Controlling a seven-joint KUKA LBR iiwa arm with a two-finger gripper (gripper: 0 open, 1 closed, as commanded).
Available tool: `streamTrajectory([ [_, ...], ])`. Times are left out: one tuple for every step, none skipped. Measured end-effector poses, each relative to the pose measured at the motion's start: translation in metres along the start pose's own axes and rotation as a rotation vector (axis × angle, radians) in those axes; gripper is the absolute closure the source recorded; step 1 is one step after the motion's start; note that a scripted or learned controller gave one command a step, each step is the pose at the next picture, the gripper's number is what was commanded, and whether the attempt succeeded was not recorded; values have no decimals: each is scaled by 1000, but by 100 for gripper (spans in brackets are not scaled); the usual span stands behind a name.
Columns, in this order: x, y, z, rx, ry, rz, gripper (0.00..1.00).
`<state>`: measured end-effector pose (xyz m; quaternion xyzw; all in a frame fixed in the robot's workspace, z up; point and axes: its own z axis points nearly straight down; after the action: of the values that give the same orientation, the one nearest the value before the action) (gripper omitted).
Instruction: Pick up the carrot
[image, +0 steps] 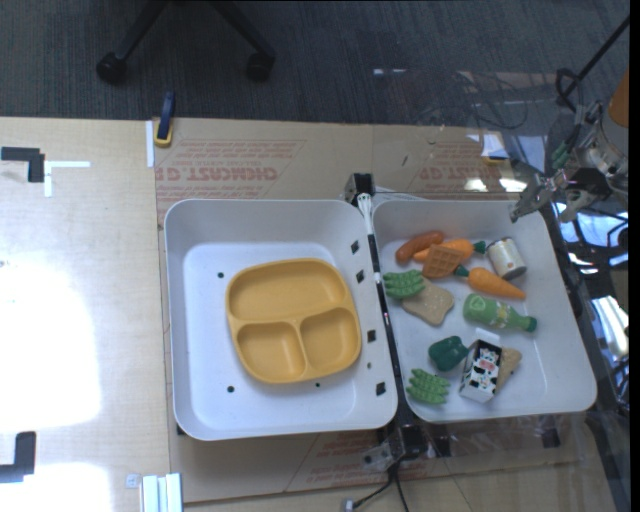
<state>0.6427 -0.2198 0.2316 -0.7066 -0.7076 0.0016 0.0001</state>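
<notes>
Camera view, looking down at a slant on the table (90, 300).

Item: left bin (190, 330). Holds a yellow divided plate (293, 320) and nothing the task needs.

Item: right bin (560, 370). Crowded with toy food. The carrot (494, 283) lies on its side in the upper right part, orange body pointing toward the right wall, its green top toward the bin's middle. A silver can (507, 257) sits just above it, near enough to be nearly touching. A green bottle (499, 316) lies just below it. To the left are an orange waffle piece (446, 258), a sausage (419, 245), a slice of bread (430, 303) and a leafy green (404, 285). Lower down: a green pepper (448, 351), a milk carton (482, 369) and a second leafy piece (428, 386).

Item: gripper (545, 190). Hangs by the upper right corner of the right bin, above and to the right of the carrot and apart from it. The jaws are too small and dark against the clutter behind to judge; whether they stand open or closed I cannot tell. Nothing is seen between them.

Note on the step in hand, as a judgement: the approach has barely begun. To do it well, the jaws should come down over the carrot's thick middle and close across its narrow width, with the fingers dropping into the gaps on the can side and the bottle side. The can is the likelier thing to be knocked or caught by mistake.
</notes>
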Motion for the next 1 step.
streamTrajectory([
  [2, -53, 130, -5, 7, -171, 0],
])
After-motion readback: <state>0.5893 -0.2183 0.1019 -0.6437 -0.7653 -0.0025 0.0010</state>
